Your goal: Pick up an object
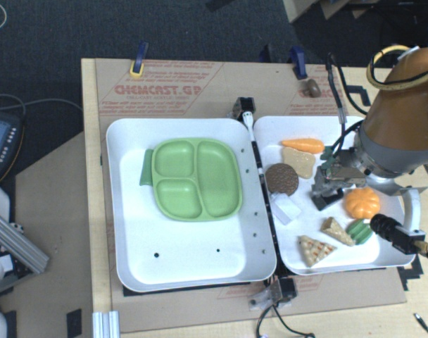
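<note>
Orange pumpkin [361,203] lies just right of the jaws [326,194], whose spread I cannot tell.

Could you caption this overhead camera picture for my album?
Robot gripper lowered among toy foods in the right bin; green plate in the left bin.

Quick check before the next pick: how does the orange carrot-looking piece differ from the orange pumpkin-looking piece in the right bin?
The carrot is long and tapered, lying flat along the bin's far side; the pumpkin is round and squat, nearer the bin's middle right. The carrot touches a pale beige piece; the pumpkin sits beside the gripper, just above a green piece. Both are orange toy foods in the right bin.
</note>
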Robot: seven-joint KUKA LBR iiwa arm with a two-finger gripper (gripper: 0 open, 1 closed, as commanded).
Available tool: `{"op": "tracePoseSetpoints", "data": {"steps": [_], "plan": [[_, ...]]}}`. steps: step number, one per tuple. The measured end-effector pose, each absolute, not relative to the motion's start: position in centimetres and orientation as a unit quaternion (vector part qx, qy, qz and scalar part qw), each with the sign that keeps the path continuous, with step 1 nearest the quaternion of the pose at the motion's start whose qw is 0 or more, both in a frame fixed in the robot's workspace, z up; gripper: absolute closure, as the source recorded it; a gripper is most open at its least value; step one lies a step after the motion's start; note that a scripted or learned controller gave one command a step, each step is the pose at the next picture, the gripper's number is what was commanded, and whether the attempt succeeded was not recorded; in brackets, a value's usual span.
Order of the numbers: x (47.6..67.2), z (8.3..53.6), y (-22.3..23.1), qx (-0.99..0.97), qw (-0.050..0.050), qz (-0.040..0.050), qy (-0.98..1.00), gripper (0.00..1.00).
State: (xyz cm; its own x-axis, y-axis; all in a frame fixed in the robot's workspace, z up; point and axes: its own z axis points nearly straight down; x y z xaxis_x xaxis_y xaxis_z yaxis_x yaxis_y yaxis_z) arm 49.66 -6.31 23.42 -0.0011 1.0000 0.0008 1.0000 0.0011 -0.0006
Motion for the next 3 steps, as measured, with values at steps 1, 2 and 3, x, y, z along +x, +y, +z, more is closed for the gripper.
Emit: {"op": "tracePoseSetpoints", "data": {"steps": [1,2,3], "plan": [[49.5,21.3,-6.6,-0.707,0.002,0.0012,-0.707,1.00],[48.8,22.0,-6.2,-0.707,0.001,0.0002,-0.707,1.00],[49.8,21.7,-7.3,-0.707,-0.001,-0.0004,-0.707,1.00]]}}
